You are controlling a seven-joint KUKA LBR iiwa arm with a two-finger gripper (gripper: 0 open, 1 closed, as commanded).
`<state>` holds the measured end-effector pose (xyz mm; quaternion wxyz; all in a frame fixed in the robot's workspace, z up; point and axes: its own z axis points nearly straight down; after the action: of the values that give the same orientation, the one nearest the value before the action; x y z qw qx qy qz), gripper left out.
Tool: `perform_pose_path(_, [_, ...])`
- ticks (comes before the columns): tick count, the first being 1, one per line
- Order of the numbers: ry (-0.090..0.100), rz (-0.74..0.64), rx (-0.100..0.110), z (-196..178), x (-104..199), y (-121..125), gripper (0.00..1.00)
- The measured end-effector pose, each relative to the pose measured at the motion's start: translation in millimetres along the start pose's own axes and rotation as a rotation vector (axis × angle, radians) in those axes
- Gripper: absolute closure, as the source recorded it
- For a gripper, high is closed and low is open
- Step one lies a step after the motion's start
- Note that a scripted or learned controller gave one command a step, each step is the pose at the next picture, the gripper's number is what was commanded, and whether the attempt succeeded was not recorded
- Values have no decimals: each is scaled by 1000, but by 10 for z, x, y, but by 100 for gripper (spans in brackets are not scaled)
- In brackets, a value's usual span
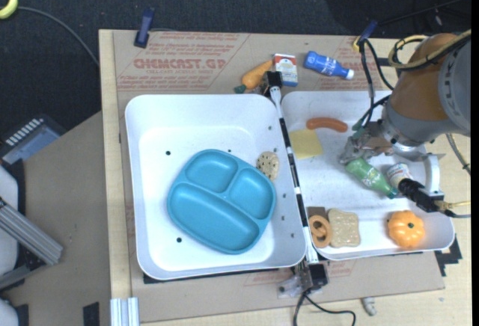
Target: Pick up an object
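The right bin holds a reddish sausage, a yellow cheese slice, a green bottle, a pretzel, a slice of toast and a small orange pumpkin. My gripper hangs low in this bin, directly over the left end of the green bottle and just right of the cheese slice. The grey wrist above it hides where it meets the bottle.
In the left bin lie a blue divided plate and a round cookie near the shared wall. Behind the bins on the bench are a blue bottle, a small carton and an orange toy. Cables trail at the right.
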<state>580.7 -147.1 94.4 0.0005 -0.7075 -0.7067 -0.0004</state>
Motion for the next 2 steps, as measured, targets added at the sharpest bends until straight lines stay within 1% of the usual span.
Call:
perform_pose_path(1, [0,-4,-3,-912,713,-115,100])
perform_pose_path(2, [0,-2,2,-1224,1031,-477,100])
